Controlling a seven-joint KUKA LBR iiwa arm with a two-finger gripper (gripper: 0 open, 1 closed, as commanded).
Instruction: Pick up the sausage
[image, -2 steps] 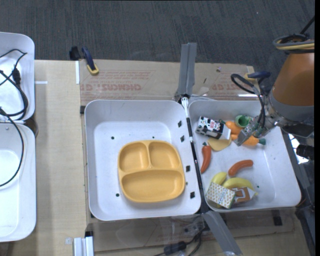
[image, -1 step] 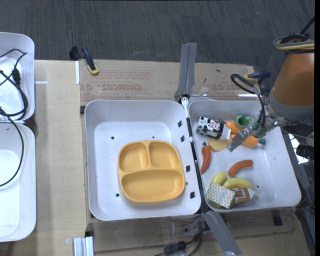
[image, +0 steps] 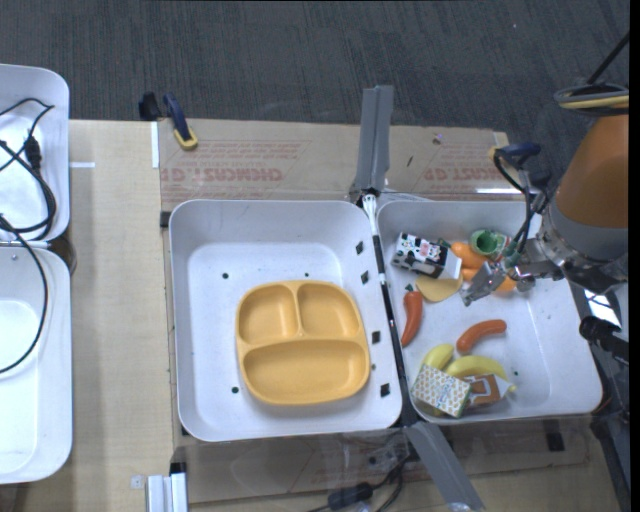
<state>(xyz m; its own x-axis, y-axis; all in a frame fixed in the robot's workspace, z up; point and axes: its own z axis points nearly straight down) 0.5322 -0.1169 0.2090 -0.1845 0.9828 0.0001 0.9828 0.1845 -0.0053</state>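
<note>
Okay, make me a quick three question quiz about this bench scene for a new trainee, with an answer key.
1. True or false: the orange-red sausage lies in the same shallow white bin as the yellow banana.
2. Which holds the yellow three-compartment plastic plate? A) the left white bin B) the right white bin C) the bare bench
3. Fill in: the two-finger gripper hangs above the ____ bin.

Key: 1 true. 2 A. 3 right; it sits near the back of the bin, apart from the sausage.

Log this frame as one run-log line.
task: pick sausage | gripper: over right bin, near carrot | sausage: on bin floor, apart from gripper | status: not grasped
</note>
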